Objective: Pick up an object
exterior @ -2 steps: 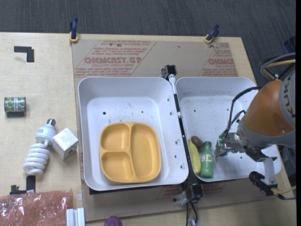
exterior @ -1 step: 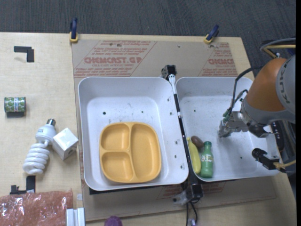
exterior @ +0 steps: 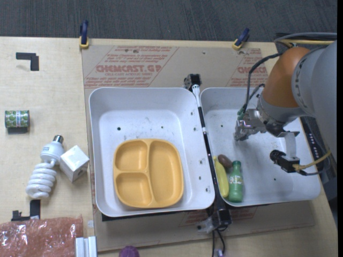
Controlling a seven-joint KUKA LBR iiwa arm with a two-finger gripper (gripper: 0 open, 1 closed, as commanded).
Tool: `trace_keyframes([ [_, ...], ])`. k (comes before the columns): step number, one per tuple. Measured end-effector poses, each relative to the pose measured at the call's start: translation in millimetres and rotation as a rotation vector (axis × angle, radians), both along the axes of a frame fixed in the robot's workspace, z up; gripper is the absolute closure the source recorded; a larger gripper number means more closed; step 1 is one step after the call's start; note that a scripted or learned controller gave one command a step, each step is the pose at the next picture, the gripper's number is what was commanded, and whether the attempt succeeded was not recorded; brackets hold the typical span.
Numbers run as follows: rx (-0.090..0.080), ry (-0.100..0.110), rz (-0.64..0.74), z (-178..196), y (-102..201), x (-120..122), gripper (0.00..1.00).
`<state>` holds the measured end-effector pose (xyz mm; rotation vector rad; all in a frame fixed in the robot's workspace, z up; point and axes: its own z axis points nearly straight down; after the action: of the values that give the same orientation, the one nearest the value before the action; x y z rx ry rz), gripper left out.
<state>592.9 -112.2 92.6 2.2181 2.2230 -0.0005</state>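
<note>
the gripper (exterior: 244,131) hangs over the right bin (exterior: 214,108), in its upper half, with the grey arm (exterior: 316,74) and its orange band (exterior: 281,82) reaching in behind it from the right. whether it is apart or together cannot be told from this angle, and nothing shows in its grasp.

below the gripper and a little to its left, against the bin's lower left wall, lie three things close together: a green bottle (exterior: 235,181), a banana (exterior: 221,178) touching the bottle's left side, and a small brown item (exterior: 224,160) at the banana's upper end. all three sit apart from the gripper, on the bin floor.

left of the gripper, across the divider, the left bin (exterior: 102,143) holds a yellow tray (exterior: 148,172) with three compartments.

far to the left, outside the bins, a bulb (exterior: 45,169) lies on the bench (exterior: 43,100) beside a white cube (exterior: 74,163), with a green can (exterior: 17,120) above them.
</note>
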Motion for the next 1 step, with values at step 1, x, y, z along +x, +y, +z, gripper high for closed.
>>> trace_keyframes([
  [1, -0.001, -0.001, 0.0, 0.5, -103.2, 66.3, 0.0],
])
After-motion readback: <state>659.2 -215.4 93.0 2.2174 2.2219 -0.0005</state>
